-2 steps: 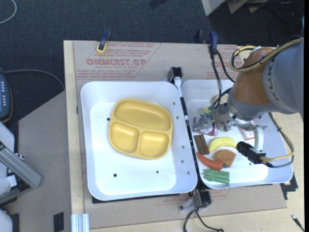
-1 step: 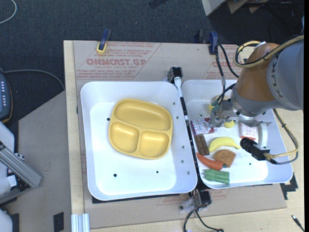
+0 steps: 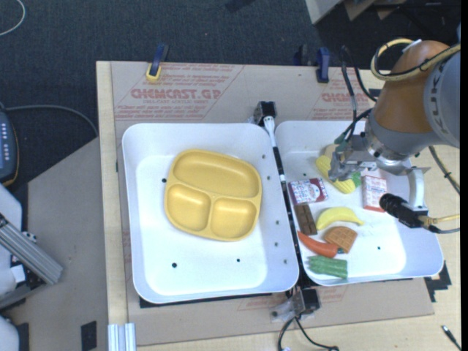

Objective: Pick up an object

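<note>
The right bin [image 3: 409, 258] holds several small items: a yellow corn-like piece [image 3: 327, 167], a red-and-white packet [image 3: 307, 191], a brown bar [image 3: 304, 219], a banana [image 3: 340, 216], a brown cookie-like piece [image 3: 341, 238], an orange carrot [image 3: 317, 245], a green vegetable [image 3: 327, 267] and a red-and-white carton [image 3: 374, 192]. My gripper [image 3: 342, 168] hangs low over the back of this bin, right at the yellow corn piece. Its tips are hidden among the items.
The left bin [image 3: 146, 218] holds a yellow divided plate [image 3: 213, 194]. A black divider strip [image 3: 278, 174] runs between the bins. Clamps sit at the bench's back edge, blue-and-yellow [image 3: 155, 63] and blue [image 3: 322, 63]. Cables trail from the arm on the right.
</note>
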`<state>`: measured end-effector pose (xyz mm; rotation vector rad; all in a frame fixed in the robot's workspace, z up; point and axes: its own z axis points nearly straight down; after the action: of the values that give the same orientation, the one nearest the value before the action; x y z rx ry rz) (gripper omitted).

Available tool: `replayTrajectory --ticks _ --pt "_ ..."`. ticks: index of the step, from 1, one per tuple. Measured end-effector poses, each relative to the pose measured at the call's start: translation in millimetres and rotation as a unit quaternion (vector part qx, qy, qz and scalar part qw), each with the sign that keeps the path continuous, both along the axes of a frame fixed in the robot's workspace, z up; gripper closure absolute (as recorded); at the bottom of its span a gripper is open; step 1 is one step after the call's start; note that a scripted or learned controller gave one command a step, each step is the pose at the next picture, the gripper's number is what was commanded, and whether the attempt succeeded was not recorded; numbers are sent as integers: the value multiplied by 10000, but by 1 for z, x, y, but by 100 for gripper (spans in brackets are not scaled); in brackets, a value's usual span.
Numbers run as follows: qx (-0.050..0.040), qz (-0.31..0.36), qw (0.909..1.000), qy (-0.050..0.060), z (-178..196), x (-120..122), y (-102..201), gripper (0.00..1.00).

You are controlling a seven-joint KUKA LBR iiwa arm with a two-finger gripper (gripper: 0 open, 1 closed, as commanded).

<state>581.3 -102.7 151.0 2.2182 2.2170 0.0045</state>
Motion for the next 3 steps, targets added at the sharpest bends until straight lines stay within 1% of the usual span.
replayTrajectory --ticks 1,2,3 --pt "0 9 10000 -5 44 4 4 100" --pt "1 9 10000 0 76 5 4 100" --pt "14 11 10000 43 64 5 18 100"
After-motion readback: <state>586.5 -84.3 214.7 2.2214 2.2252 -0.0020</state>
